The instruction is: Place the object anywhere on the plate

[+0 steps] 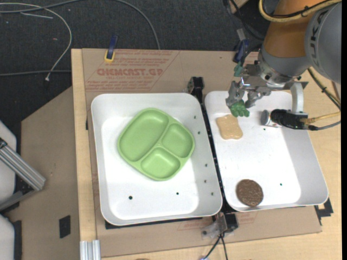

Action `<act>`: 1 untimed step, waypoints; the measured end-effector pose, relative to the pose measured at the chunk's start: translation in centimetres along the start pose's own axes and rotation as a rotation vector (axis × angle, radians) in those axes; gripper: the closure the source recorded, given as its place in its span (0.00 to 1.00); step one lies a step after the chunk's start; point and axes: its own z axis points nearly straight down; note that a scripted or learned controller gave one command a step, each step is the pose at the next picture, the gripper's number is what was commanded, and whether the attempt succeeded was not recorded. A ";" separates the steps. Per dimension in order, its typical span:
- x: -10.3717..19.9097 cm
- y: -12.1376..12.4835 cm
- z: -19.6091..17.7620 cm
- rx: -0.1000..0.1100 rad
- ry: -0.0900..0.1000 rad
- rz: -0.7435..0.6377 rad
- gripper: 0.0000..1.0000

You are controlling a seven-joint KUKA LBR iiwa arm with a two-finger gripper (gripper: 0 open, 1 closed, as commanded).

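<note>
Note the green three-compartment plastic plate [156,143] lying bare in the left white bin [108,161], ready to receive. The gripper [238,106], poised over the right white bin [309,167], is clenched on a small green object [239,110], just above the tan bread-shaped piece [229,127].

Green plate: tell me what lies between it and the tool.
Between the tool in the right bin and the green plate in the left bin lie only the two bins' adjoining rims. The tan piece and brown disc sit off that line.
</note>
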 end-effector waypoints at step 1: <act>4.1 -2.5 0.6 0.000 0.000 0.000 1.00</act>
